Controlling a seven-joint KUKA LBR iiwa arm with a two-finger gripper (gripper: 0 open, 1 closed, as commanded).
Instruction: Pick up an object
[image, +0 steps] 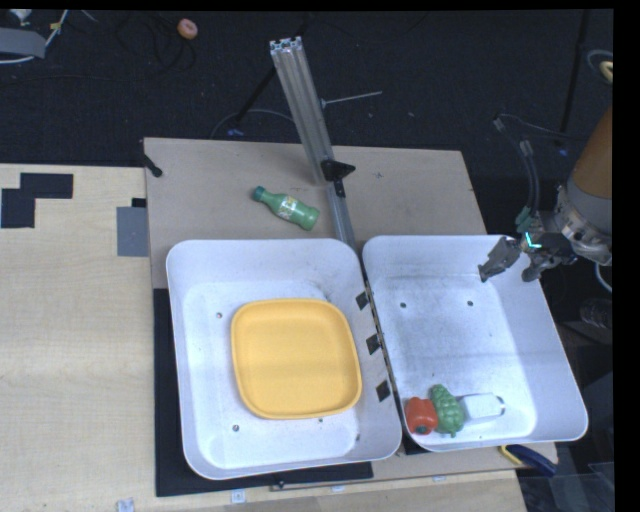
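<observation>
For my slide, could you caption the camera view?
Gripper open over right bin's far edge; yellow plate in left bin.

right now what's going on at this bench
The arm's gripper hovers at the top right corner of the right bin, fingers spread and holding nothing. A red and green toy and a white piece lie near that bin's front edge. The left bin holds a yellow plate, and a green bottle lies behind it on the bench.

Two shallow white bins sit side by side: the left bin (190, 300) and the right bin (540, 340). There is one yellow plate (295, 357), one green bottle (286, 207), one red pepper (420, 414), one green vegetable (449, 409), one white object (483, 406), and one gripper (520, 262).
</observation>
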